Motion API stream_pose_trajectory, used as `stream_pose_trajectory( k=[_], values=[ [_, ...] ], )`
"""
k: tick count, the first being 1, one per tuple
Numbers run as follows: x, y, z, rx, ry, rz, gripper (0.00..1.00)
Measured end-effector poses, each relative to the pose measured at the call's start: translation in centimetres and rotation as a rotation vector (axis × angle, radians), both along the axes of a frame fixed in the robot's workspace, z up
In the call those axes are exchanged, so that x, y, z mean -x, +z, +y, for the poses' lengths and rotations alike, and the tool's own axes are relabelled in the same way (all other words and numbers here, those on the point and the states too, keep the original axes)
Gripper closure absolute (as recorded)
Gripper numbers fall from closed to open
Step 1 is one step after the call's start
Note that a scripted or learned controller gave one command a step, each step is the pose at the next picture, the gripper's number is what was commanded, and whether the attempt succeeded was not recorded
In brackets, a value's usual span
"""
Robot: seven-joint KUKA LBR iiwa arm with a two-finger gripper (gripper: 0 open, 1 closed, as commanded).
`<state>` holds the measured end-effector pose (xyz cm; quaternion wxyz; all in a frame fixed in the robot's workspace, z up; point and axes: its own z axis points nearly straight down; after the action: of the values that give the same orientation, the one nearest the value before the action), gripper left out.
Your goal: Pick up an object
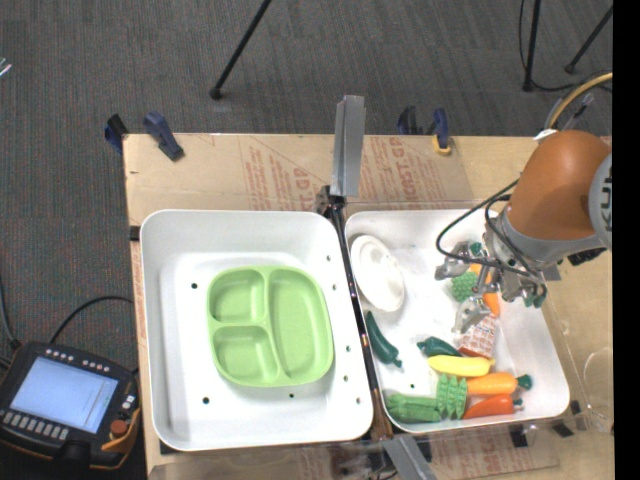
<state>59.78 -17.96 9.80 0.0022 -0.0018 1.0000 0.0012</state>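
Nothing's picked up that I can see. The toys sit in the right bin (pixel 556 363), mostly piled at the near-right corner: banana (pixel 459 365) lying flat, carrot (pixel 492 383) just below it, a 2nd orange veg (pixel 490 406) under that, and a green knobbly piece (pixel 451 395) touching both. Left of those is a flat green veg (pixel 412 407) near the front wall. Dark green pepper (pixel 382 339) lies along the left wall, w/ another dark green bit (pixel 437 347) btwn it and the banana. White bowl (pixel 378 271) is tipped against the left wall, further back.

Gripper (pixel 477 313) hangs over the mid-right of that bin, just above the pile, w/ a green leafy toy (pixel 463 286) and smth orange/red right by it. Can't tell how the jaws stand, too much clutter and cable there. Arm (pixel 556 186) comes in from the right, orange band on top.

Left bin (pixel 160 268) has a green divided plate (pixel 270 325) lying flat in the middle. Pendant (pixel 65 398) sits on the floor off the near-left corner.
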Motion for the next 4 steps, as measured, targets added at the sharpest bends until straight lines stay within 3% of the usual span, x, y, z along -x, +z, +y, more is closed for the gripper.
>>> stream_pose_trajectory(
  k=[1,2,3,4],
  values=[
    [-0.2,1.1,0.1,0.000,0.003,-0.005,1.00],
    [-0.1,1.0,0.1,-0.001,0.004,-0.004,0.00],
    [-0.8,-1.1,3.1,-0.001,-0.033,0.006,0.00],
    [5.7,-1.1,7.3,-0.001,-0.089,0.006,0.00]
  ],
)
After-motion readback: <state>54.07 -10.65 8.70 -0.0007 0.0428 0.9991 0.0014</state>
